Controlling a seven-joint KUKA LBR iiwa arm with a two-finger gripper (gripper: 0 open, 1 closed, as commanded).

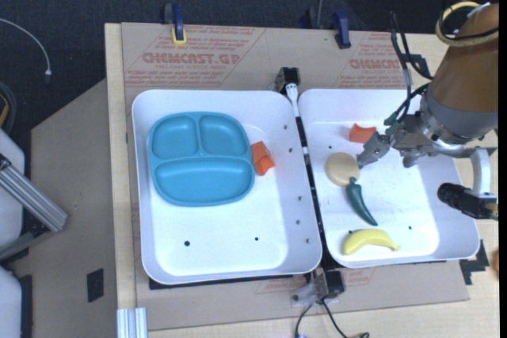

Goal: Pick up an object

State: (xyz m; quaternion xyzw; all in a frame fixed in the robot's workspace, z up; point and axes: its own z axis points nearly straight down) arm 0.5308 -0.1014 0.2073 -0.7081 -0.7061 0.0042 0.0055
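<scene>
Grey end effector (pixel 390 148) poised low in right bin (pixel 412 111), grip state indiscernible; beige round object (pixel 341 168), green pepper (pixel 361 203), banana (pixel 368 242) spread apart, presumably for separate grasping.

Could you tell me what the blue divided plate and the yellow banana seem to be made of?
The blue divided plate looks like moulded plastic with a matte finish: uniform colour, rounded compartment ridges. The yellow banana is probably a plastic toy: its colour is even and unblemished, with a slight sheen, though real fruit cannot be ruled out at this resolution.
</scene>
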